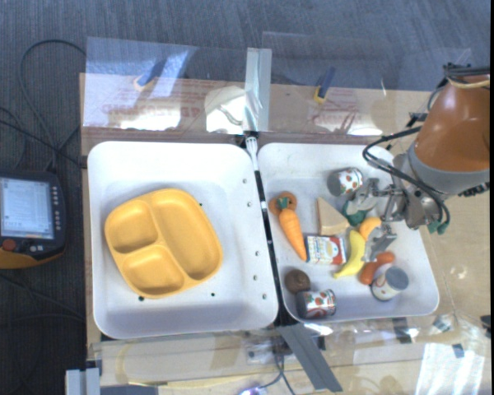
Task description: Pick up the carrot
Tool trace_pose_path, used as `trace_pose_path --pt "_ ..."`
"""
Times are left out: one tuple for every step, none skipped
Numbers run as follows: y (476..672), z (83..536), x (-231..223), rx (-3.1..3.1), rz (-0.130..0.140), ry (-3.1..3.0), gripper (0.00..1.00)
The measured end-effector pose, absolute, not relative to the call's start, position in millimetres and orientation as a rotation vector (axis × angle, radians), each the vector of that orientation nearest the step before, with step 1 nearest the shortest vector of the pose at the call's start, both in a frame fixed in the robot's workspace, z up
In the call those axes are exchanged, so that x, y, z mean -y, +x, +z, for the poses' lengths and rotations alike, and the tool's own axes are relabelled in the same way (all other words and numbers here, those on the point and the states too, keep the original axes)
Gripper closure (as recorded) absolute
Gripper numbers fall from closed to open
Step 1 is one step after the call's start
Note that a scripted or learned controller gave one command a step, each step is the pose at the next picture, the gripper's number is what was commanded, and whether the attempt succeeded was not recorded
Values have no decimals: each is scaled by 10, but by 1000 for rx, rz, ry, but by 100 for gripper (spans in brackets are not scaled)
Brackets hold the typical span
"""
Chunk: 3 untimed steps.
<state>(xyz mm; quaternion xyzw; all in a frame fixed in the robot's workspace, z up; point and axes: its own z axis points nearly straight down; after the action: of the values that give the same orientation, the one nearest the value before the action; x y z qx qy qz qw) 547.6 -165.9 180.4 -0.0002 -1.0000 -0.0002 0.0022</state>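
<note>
One orange carrot (291, 229) lies at the left side of the right-hand white bin (420, 303), near a small red-labelled carton (323, 249), a yellow banana (353, 255) and two tins whose writing is too small to read. The grey arm's jaws (385, 212) hang over that clutter, their state impossible to tell. A single yellow three-compartment plastic plate (163, 240) fills the left white bin (115, 159) on the wooden bench (461, 262), above grey carpet.

The grey, orange-banded arm (454, 138) reaches in from the right, wrist angled down.

bins (181, 159): glossy white plastic | tray (162, 241): smooth yellow plastic | floor (230, 6): ribbed carpet
</note>
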Motion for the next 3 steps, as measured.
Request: trace_pose_path --pt "5698 1147 1961 3153 10 -40 0" --pt "5351 918 2216 3150 2 147 0" --pt "5203 996 2206 3146 4 234 0"
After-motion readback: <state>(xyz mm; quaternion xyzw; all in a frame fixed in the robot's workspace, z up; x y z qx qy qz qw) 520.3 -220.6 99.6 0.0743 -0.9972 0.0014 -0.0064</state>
